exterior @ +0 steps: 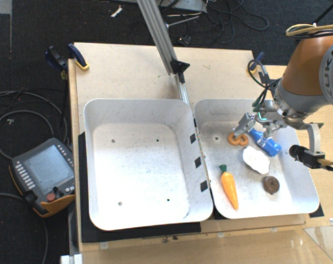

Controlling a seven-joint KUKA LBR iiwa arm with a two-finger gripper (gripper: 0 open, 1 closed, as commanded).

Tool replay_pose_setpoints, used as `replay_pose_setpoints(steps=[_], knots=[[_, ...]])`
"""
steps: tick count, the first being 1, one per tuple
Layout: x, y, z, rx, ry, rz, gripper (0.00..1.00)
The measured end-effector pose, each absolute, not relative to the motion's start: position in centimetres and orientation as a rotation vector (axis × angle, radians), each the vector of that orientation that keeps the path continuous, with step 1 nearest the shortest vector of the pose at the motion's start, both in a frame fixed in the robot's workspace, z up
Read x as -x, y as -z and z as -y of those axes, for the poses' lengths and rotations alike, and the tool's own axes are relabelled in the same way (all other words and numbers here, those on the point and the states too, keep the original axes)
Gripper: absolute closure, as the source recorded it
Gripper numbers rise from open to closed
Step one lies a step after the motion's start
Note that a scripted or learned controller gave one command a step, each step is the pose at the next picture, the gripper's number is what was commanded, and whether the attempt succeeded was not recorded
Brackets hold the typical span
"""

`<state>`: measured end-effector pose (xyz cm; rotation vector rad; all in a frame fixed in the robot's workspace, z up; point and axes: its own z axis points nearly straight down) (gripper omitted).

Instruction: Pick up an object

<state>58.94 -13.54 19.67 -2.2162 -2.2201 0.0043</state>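
Two white bins (pixel 136 111); one carrot (pixel 229 187); one pretzel (pixel 238 139); one blue bottle (pixel 265 142); one brown disc (pixel 271 185).

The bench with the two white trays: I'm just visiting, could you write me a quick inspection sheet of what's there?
Surface: wooden bench carrying a left bin and a right bin, side by side.
Job's things: in the right bin, a carrot, pretzel, blue object, white object and brown round piece.
Clutter: nothing seen on the bench top beyond the clamps at its far corners.
Gripper: gripper open, low over the pretzel and blue object, nothing between its fingers.
Cables: black cables on the floor behind the bench.
Surroundings: control pendant on the floor at left; metal rail slanting in.
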Motion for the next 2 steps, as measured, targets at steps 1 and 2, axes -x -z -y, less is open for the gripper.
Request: replay_pose_setpoints(steps=[1, 2], knots=[[-59.0, -19.9, 13.6, 2.220, -0.001, 2.221, 0.00], [-58.6, -13.5, 13.7, 2.219, -0.006, 2.217, 0.00]])
